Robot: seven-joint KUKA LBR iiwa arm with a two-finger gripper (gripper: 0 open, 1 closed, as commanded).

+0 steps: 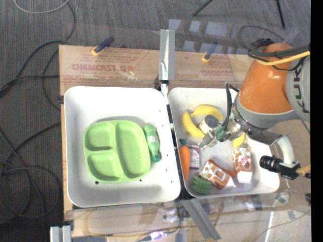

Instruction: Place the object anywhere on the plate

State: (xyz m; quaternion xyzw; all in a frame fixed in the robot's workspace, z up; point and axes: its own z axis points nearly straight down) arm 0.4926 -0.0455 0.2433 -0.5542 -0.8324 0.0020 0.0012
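A lime-green divided plate lies in the left bin. A small green bottle lies along the plate's right rim, partly on it and partly on the bin floor. My gripper hangs over the right bin, just below a yellow banana and well to the right of the plate. It looks open, and I see nothing between its fingers. The arm's orange band covers the bin's upper right part.
The right bin also holds a carrot, two small printed cartons, a dark green toy and a yellow piece beside the gripper. A raised divider separates the bins. A black cylinder sticks out at right.
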